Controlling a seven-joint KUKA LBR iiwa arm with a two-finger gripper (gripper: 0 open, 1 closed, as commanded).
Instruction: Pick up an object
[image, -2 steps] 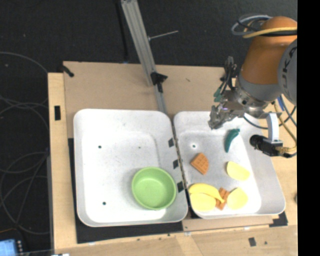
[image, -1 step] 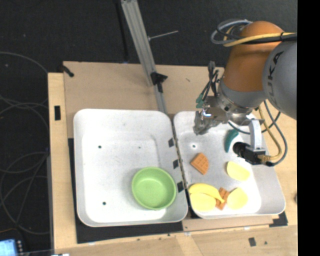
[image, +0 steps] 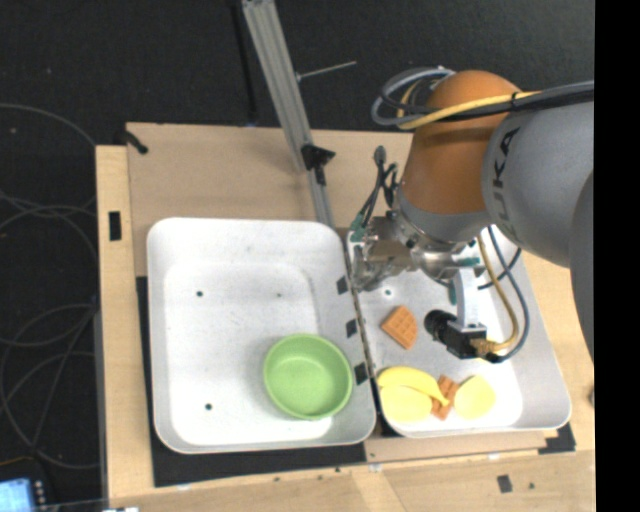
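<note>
Two white bins on the bench (image: 200, 170). Pick apparently not yet done: gripper (image: 372, 262) low in the right bin (image: 540, 390), open or closed cannot be told. Orange waffle piece (image: 400, 326) just beside the gripper, yellow pieces (image: 400, 392) past it. Left bin (image: 200, 250), across from the gripper, holds a green bowl (image: 307, 374).

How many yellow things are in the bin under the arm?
2: one flat yellow round piece at the white bin's near edge, another beside it toward the view's right. The arm may hide more.
</note>
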